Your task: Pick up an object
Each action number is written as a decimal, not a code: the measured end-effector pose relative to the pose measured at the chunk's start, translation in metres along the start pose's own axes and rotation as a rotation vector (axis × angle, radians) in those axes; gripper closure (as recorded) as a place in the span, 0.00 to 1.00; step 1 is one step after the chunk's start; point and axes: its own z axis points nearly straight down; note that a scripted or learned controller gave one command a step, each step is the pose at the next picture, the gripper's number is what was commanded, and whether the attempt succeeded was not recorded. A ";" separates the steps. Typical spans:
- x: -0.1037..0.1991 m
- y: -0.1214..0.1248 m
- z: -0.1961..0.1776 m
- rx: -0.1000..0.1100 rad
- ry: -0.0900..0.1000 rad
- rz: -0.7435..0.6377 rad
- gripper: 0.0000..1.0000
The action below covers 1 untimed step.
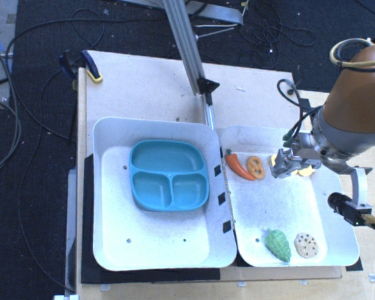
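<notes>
In the right bin (pixel 336 217) lie a red-orange pepper (pixel 239 166), a small pretzel (pixel 256 167), a green leafy piece (pixel 278 244) and a round cookie (pixel 306 245). A yellow item (pixel 306 170) peeks out from under the arm at the bin's far side. My gripper (pixel 281 168) hangs low over the far part of this bin, just right of the pretzel and beside the yellow item. Nothing shows between its fingers.
The left bin (pixel 104 236) holds a blue divided plate (pixel 170 175). A metal pole (pixel 186 37) slants down to the bins' far edge. A black fitting (pixel 347 207) juts over the right bin's right rim. Cables lie on the dark floor around the bench.
</notes>
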 end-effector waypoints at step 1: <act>0.049 0.020 -0.003 0.000 0.000 -0.001 1.00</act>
